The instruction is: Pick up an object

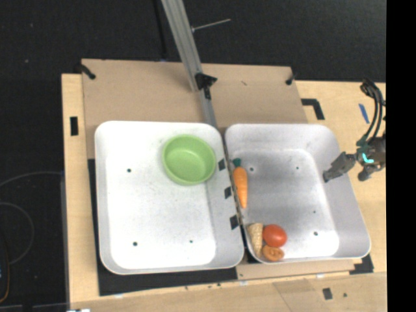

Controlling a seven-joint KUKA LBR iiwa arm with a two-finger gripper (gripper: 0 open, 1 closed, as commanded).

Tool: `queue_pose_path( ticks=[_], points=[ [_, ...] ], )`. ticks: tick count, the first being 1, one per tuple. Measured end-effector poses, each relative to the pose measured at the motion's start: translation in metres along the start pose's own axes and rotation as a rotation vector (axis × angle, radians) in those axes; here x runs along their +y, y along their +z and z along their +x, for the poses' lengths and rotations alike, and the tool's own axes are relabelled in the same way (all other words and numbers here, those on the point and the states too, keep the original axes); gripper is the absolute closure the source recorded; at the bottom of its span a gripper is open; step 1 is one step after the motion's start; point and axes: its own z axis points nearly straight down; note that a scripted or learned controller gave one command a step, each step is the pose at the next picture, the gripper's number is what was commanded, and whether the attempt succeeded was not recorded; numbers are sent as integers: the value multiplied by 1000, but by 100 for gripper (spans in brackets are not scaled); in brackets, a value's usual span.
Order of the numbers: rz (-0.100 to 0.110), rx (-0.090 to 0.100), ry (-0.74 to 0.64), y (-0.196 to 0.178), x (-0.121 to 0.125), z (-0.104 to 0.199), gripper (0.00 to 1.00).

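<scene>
Bench with two white bins (110, 194): my gripper (339, 168), grip state indiscernible, at right bin's (344, 239) edge, approach pending; next, descend toward carrot (240, 186).

A robotics lab: two white bins (162, 252) on a plywood bench (260, 77) (black floor around), toy food inside.

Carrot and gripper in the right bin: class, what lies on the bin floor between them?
Nothing: the camera view shows bare white bin floor between the carrot by the left wall and the gripper at the right rim.
</scene>
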Motion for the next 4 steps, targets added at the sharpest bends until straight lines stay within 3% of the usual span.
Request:
queue_pose_path(
  ticks=[3, 4],
  points=[
    [6, 0, 4, 149, -5, -10, 0],
    [-3, -2, 8, 135, -2, -11, 100]
  ],
)
